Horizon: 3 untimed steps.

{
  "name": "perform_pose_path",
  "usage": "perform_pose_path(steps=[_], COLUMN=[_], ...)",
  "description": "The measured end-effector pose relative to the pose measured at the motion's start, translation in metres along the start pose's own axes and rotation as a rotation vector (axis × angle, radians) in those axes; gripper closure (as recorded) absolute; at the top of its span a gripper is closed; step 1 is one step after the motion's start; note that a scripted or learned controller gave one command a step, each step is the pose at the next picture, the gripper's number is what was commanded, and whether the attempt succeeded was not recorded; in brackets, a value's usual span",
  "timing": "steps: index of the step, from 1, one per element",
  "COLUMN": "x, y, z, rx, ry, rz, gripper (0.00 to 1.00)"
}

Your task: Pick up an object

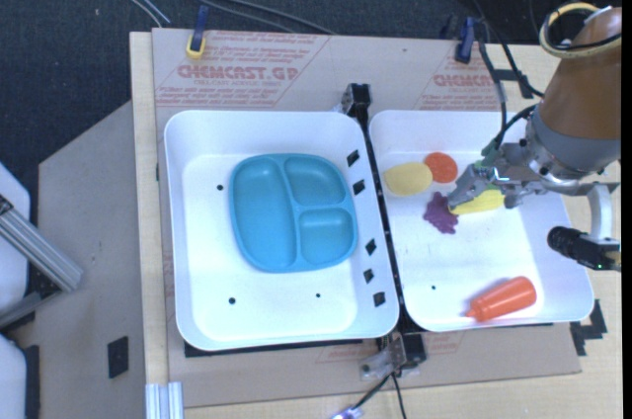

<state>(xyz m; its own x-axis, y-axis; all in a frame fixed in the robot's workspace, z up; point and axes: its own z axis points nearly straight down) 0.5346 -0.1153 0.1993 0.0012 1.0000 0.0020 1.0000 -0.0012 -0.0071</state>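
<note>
In the right bin (553, 303) lie a yellow lemon-shaped piece (407, 177), a small orange ball (441, 167), a purple piece (440, 213) and an orange carrot-like piece (503, 297). My gripper (478, 196) hangs low over the middle of that bin, just right of the purple piece. A yellow object (481, 202) sits between its fingers, and they are shut on it. The grey arm with its orange band (585, 81) reaches in from the right.
The left bin (197, 279) holds a blue divided plate (293, 210). A black divider with clips (367, 200) runs between the bins. Cables and a black fitting (583, 247) hang near the wrist on the right. Clamps hold the board at the back.
</note>
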Motion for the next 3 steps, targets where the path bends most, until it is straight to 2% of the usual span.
perform_pose_path(steps=[2,3], x=[-0.007,-0.007], y=[0.007,0.008], z=[0.088,0.075], rx=[-0.002,-0.007], ry=[0.0,0.0], rz=[-0.001,-0.001], gripper=[0.0,1.0])
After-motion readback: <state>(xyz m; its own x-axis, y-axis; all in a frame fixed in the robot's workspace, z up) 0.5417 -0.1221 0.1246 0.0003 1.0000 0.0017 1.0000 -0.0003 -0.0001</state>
